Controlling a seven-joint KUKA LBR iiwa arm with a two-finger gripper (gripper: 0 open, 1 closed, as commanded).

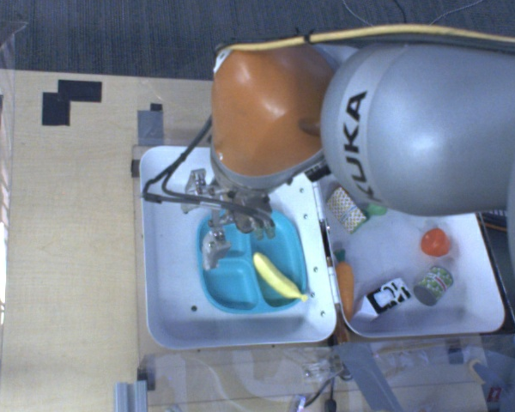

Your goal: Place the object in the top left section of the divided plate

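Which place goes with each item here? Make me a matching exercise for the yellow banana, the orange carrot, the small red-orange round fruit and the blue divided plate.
Things:
1. yellow banana
2. orange carrot
3. small red-orange round fruit
4. blue divided plate

Places:
A. right bin, far from the divider, right of the can
B. bottom of the left bin, under the gripper
C. right section of the plate
D. right bin, along its left wall

Pairs: 1-C, 2-D, 3-A, 4-B
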